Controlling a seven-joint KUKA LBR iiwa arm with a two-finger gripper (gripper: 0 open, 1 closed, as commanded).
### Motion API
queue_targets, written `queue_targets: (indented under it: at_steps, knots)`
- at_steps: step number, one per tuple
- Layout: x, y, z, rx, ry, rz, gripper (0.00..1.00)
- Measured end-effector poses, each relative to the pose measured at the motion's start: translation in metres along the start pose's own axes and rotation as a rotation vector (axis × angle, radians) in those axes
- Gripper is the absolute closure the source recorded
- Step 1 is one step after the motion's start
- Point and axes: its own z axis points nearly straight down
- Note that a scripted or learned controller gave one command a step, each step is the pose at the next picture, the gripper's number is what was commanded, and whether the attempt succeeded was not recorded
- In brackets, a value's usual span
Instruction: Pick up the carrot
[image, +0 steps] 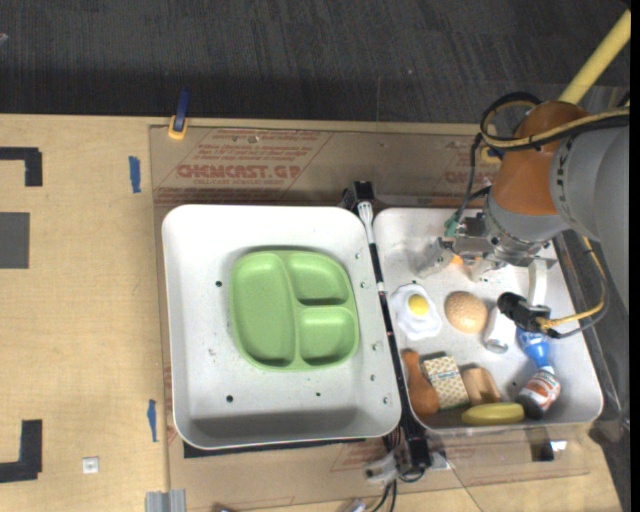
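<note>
Metal two-finger gripper (458, 258) sits at the right white plastic bin's (590, 385) back edge, clamped on a small orange carrot (456, 262).

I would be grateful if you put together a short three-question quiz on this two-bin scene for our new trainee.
1. True or false: the green three-compartment plastic plate lies in the right-hand shallow white bin.
2. Which toy food lies directly right of the white fried egg with a yellow yolk? A) the tan rounded bread roll B) the yellow banana C) the orange carrot
3. Fill in: the orange carrot lies along the ____ wall of its bin, below the egg in the picture.

Key
1. False; it lies in the left-hand shallow white bin.
2. A
3. left

The two-finger gripper is near the right bin's far end, apart from the carrot.
</note>
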Motion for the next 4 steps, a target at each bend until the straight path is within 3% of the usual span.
queue_targets:
  at_steps: [1,2,3,4]
  knots:
    - [-0.034,0.036,0.001,0.050,0.009,0.186,0.00]
    - [-0.068,0.023,0.001,0.010,0.012,0.184,0.00]
    - [-0.058,0.023,-0.008,0.027,0.028,0.177,1.00]
    - [-0.067,0.021,-0.008,0.027,0.012,0.180,0.00]
